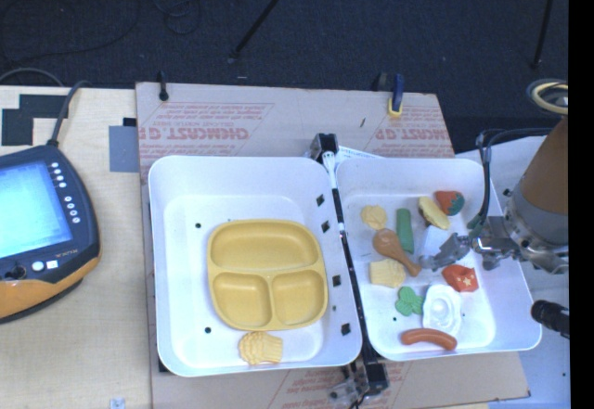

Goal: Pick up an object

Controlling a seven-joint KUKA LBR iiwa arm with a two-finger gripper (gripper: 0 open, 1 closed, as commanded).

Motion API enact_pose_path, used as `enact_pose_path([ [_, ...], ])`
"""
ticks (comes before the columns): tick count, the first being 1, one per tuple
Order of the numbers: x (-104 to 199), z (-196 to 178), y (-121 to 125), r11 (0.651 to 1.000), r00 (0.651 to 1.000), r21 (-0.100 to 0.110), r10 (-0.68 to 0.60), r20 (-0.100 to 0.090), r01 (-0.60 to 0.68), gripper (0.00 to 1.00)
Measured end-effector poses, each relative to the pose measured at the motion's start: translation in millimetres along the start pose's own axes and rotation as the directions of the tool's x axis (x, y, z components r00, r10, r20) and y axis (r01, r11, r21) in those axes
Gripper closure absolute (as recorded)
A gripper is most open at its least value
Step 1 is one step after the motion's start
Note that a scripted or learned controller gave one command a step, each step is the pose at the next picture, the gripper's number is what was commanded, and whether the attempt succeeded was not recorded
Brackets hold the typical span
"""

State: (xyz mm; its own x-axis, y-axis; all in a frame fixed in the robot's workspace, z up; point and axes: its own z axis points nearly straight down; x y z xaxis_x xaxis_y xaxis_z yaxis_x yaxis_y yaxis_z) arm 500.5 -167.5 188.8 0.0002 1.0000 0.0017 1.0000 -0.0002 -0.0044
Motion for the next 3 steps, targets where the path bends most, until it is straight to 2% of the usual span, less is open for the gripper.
enact_pose_path([
  [1, -20.3, 86.7, 24.5, 1.0, 1.0, -0.013, -0.001, 0.004, 0.001, 0.0],
  [2, 28.5, 101.0, 60.1, 1.0, 1.0, -0.003, -0.001, 0.002, 0.001, 0.0],
  [3, 68.6, 101.2, 102.8, 1.0, 1.0, -0.002, -0.002, 0.001, 0.002, 0.0],
])
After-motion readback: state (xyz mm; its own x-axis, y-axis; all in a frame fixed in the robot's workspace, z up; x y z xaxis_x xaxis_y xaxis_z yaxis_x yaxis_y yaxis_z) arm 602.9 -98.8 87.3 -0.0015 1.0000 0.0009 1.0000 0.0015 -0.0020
